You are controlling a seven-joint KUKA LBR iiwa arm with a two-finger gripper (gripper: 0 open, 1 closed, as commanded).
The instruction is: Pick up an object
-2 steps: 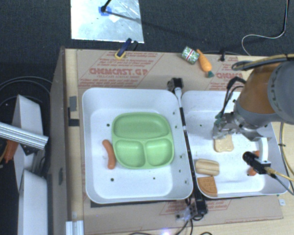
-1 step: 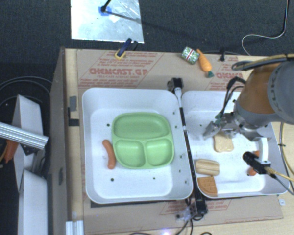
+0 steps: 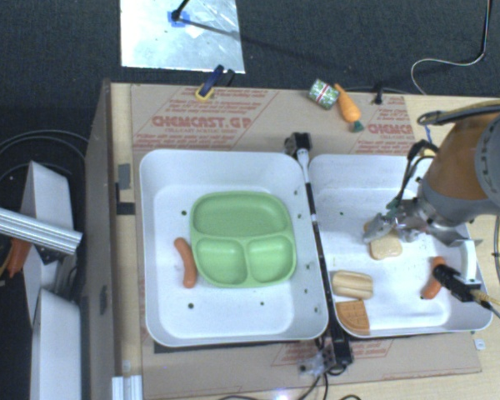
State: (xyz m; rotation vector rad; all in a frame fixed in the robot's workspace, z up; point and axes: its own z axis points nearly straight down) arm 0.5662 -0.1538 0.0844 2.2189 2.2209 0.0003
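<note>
At right of centre, in the right bin [image 3: 350, 182], the tool [image 3: 389, 226] hovers just above a pale bread piece [image 3: 386, 247]; whether its fingers are spread, I cannot tell.

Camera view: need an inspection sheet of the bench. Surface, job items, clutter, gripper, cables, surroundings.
Surface: two white bins side by side, left bin and right bin, on a printed cardboard sheet.
Job's things: left bin holds a green divided plate and a sausage beside it; right bin holds a pale bread slice, a bun, a toast piece and an orange sausage.
Clutter: a carrot and a small green can on the cardboard behind the bins.
Gripper: gripper low over the right bin, right at the pale bread slice; grasp unclear.
Cables: black loops at left; a thin cable at top right.
Surroundings: dark carpet, a shiny sheet.
</note>
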